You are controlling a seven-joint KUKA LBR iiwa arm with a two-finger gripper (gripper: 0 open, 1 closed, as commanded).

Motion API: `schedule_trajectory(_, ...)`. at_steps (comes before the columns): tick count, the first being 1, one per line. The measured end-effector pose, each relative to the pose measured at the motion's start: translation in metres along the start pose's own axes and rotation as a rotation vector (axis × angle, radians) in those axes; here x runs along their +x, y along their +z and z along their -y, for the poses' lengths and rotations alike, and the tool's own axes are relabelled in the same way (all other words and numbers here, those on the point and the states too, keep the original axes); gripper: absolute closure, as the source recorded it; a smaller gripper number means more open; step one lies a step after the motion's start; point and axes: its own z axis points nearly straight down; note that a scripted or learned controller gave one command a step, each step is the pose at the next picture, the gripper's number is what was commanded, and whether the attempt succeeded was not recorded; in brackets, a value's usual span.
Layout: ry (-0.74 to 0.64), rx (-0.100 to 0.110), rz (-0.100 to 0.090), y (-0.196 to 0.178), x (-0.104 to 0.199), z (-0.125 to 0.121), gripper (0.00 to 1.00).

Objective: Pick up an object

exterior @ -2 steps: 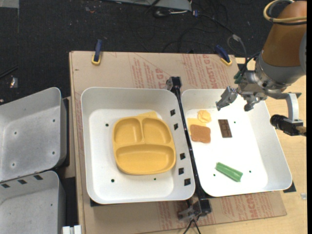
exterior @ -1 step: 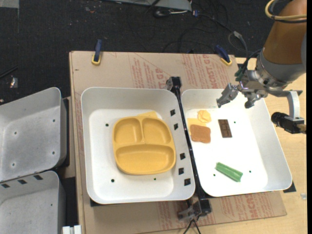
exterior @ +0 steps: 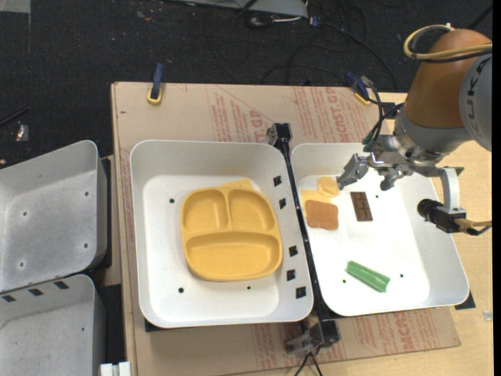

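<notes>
In the right bin [exterior: 438, 276] lie a tan slice of toast [exterior: 322, 214], a pale yellow piece [exterior: 328, 186] just behind it, a small dark brown bar [exterior: 361, 205] and a green block [exterior: 368, 276] near the front. My gripper [exterior: 370, 176] hangs above the bin's back part, over the brown bar and to the right of the yellow piece. Its two fingers are spread apart, with nothing between them.
The left bin [exterior: 156, 288] holds a yellow divided tray [exterior: 232, 234]. A black divider with clips [exterior: 296, 218] runs between the bins. Blue clamps [exterior: 156, 84] sit on the cardboard-topped bench. A grey metal lid [exterior: 47, 210] lies at the far left.
</notes>
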Motion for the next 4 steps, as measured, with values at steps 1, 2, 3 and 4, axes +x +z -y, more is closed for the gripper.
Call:
schedule_trajectory(1, -0.001, -0.001, 0.0, 0.045, 0.003, 0.007, 0.0)
schedule_trajectory(2, 0.0, 0.0, 0.0, 0.107, -0.002, 0.004, 0.0)
schedule_trajectory(3, 0.001, -0.007, 0.0, 0.093, -0.002, 0.002, 1.0)
schedule_trajectory(4, -0.003, -0.012, 0.001, 0.05, -0.002, -0.002, 1.0)
